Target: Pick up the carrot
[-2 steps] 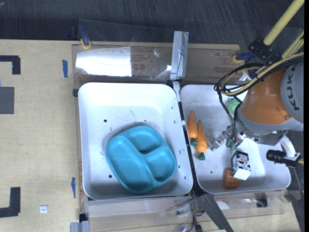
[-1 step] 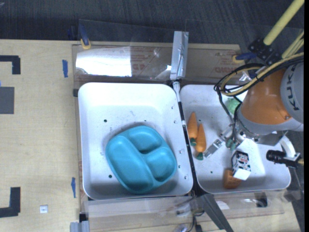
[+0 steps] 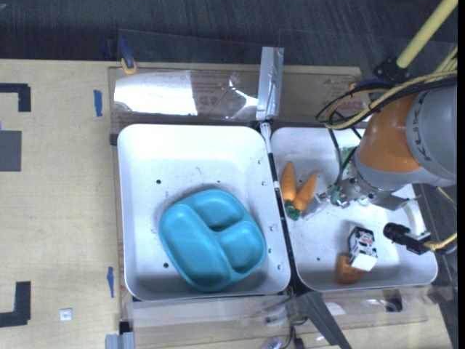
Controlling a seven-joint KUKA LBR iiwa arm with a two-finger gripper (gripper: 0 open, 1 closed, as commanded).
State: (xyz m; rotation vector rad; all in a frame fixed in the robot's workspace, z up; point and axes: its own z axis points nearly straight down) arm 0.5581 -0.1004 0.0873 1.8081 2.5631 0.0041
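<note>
Arm enters from the right, orange band above the wrist, wrist angled down into the right bin (image 3: 429, 271). Gripper (image 3: 336, 195) sits low over that bin's upper middle; whether it is wide, narrow or closed on anything cannot be told from this angle, as the tip is small and cluttered with cabling. Carrot (image 3: 288, 181) lies just to the left of the gripper, close by the bin's left wall, orange body roughly upright in view with green top (image 3: 292, 212) at its lower end. A second orange piece (image 3: 306, 190) lies between that carrot and the gripper, leaning toward it; contact between it and the gripper not resolvable. Below and slightly right of the gripper: a small black-and-white object (image 3: 362, 244), and touching it on its lower left an orange-brown object (image 3: 347, 270). Further left of the gripper, in the left bin (image 3: 138, 151), a blue divided tray (image 3: 211, 237).
</note>
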